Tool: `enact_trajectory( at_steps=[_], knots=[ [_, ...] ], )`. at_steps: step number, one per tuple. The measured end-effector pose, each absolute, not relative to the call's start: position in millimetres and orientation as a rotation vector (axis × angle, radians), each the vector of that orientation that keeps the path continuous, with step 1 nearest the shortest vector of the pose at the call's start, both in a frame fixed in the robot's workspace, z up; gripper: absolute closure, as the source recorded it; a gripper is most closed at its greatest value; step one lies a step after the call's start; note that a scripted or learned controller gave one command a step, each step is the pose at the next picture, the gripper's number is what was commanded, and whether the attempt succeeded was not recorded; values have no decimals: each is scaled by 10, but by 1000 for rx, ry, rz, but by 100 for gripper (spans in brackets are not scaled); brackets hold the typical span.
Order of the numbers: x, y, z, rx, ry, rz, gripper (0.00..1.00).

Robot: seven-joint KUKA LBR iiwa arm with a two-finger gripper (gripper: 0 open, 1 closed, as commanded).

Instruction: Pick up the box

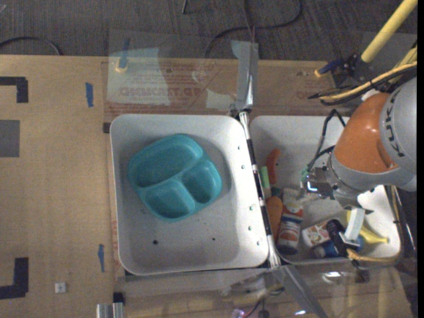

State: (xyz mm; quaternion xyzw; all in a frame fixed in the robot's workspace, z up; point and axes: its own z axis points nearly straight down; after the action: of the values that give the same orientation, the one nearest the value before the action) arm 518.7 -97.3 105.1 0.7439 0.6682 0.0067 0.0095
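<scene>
**Arm over the busy bin, box not yet taken**

Camera view, and it's the one view we get. The arm (371,144) comes in from the view's right and hangs over the right-hand bin (291,128). That makes sense, since that's where the box is.

The box (317,232) is small and pale w/ a reddish print. It lies flat near the bin's front wall, just beside a little bottle (288,227) on its view-left side. It's a crowded corner, so not an easy approach.

The pincer (317,184) sits under the orange wrist, farther back in the bin than the box and, as far as I can see, apart from it. Open or closed? Can't tell, the wrist covers the working end. Nothing is visibly gripped.

Other clutter lines the divider side: an orange piece (273,159), a green stick (265,177) and another orange piece (273,211). All of it lies near the bottle, away from the box's other side.

The left-hand bin (126,244) holds a teal divided tray (173,177), well apart from the action and prob. irrelevant. The bench (53,177) around the bins carries only tape marks.

My read: approach phase, early, w/ the lift not begun. The next move prob. needs a shift toward the front wall, then a drop straight onto the box. Risks: clipping the bottle, or the bin wall crowding the grasp so the box slides instead of lifting.
</scene>
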Motion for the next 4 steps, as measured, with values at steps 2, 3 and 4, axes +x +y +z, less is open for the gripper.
enact_trajectory(
  at_steps=[2, 3, 4],
  knots=[
    [5092, -950, 993, 2243, 2147, 41, 0],
    [5083, -932, 1078, 2249, 2154, 42, 100],
    [5048, -919, 982, 2203, 2197, 34, 100]
  ],
)
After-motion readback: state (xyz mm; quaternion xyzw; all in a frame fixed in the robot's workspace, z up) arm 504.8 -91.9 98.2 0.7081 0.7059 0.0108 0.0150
